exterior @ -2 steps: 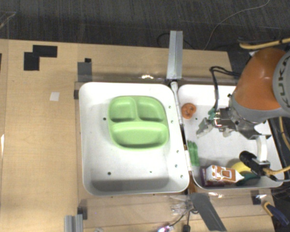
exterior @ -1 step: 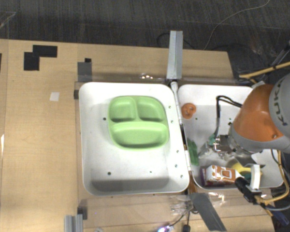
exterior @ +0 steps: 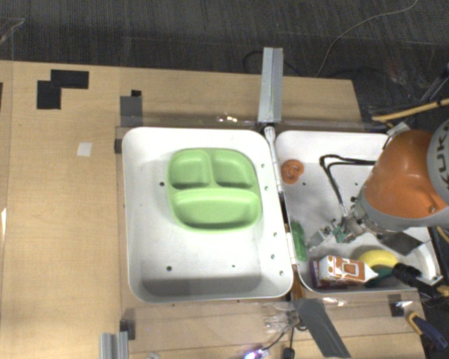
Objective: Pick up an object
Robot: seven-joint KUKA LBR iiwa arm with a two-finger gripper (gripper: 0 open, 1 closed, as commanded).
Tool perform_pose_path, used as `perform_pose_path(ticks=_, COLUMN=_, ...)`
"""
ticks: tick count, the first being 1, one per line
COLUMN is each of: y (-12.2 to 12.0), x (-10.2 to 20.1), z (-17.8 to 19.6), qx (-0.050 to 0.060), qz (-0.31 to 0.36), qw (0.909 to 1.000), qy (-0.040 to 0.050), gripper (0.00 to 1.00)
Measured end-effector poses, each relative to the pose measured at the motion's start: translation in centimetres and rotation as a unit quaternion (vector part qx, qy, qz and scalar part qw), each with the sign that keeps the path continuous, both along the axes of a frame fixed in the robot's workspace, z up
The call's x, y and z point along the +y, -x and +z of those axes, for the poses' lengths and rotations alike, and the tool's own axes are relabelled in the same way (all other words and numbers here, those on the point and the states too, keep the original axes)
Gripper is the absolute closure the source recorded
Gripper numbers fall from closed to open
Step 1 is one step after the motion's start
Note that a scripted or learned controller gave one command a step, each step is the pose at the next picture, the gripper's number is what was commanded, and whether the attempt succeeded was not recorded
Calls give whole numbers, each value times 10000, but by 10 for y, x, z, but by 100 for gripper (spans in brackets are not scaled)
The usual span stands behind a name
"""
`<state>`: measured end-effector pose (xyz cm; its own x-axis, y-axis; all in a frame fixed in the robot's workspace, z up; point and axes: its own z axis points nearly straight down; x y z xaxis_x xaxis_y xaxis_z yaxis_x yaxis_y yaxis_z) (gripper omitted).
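Note:
The right bin (exterior: 314, 193) holds a small orange-brown round object (exterior: 291, 170) near its far left corner, a brown carton (exterior: 343, 271) lying at its near edge, a yellow banana-like object (exterior: 379, 259) beside the carton, and a green item (exterior: 298, 239) against its left wall. The arm's orange band (exterior: 404, 178) hangs over the bin's right half. My gripper (exterior: 335, 232) is low in the bin, just above the carton and right of the green item. Nothing shows between its fingers.
The left bin (exterior: 146, 223) holds a green three-compartment tray (exterior: 213, 188). A metal divider post (exterior: 272, 84) stands between the bins at the far side. Black cable (exterior: 337, 174) loops over the right bin. Wooden bench surface stretches to the left.

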<state>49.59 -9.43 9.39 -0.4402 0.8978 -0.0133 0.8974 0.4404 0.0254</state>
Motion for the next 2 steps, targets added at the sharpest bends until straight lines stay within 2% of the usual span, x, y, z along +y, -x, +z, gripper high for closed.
perform_pose_path(ticks=1, y=-90, x=5, z=-2, qx=37, qz=-426, qw=9991, qy=-9, gripper=0)
perform_pose_path(ticks=2, y=-59, x=4, z=18, qx=122, qz=-1659, qw=9861, qy=-32, gripper=0)
